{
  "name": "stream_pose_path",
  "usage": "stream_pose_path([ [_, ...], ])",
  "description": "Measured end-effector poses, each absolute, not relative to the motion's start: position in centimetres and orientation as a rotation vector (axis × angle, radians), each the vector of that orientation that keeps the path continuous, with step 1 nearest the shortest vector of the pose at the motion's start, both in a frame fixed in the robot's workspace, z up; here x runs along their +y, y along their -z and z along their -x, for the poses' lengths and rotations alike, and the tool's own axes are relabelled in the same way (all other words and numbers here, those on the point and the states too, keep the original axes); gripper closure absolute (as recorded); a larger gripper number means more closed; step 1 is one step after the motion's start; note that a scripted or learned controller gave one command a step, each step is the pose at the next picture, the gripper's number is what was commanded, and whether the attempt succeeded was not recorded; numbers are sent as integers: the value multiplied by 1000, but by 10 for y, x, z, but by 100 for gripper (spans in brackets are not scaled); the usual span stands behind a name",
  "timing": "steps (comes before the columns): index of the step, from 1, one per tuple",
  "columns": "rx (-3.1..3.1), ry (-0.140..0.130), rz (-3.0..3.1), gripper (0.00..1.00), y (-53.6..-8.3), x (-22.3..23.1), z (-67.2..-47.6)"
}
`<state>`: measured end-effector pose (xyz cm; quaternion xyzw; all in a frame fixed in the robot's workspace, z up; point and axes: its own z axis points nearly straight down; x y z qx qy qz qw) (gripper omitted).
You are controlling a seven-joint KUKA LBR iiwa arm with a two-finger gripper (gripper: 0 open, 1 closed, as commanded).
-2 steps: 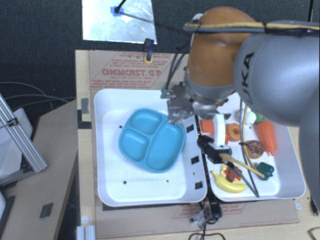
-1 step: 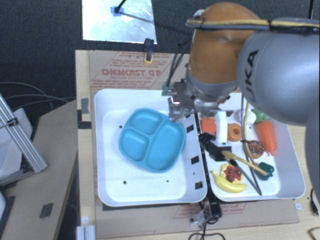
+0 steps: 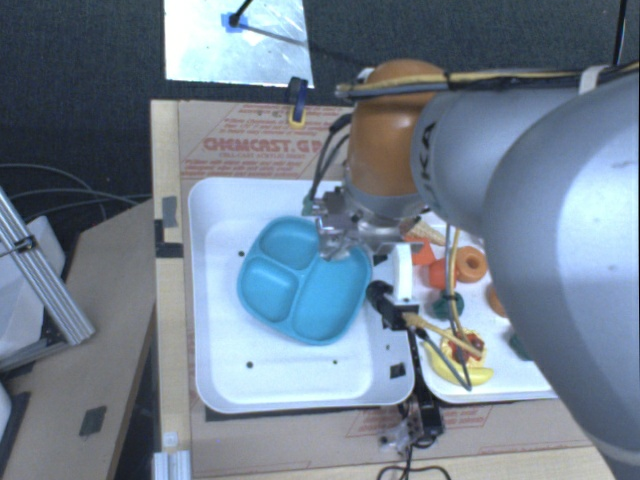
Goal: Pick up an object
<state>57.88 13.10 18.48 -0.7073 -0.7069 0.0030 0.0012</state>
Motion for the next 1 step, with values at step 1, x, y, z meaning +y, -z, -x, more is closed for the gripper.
stream_pose_path([
  [1, -2232, 7, 2212, 100, -231, 215, -573],
])
